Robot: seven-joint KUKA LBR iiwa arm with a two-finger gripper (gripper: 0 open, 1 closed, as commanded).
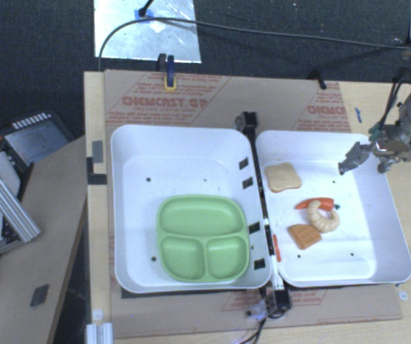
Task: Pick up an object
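Looking into the right white bin [377, 264], we see a tan bread-slice toy [283, 177] toward its far left, a pale curled shrimp toy [325, 218] lying against an orange carrot-like piece [311, 203] nearer the middle, and a brown square cracker [305, 236] just nearer still. The grey two-finger gripper [359, 158] hovers over the bin's far right part, holding nothing; we cannot tell its opening. The left white bin [134, 156] holds a green divided plastic plate [202, 236].
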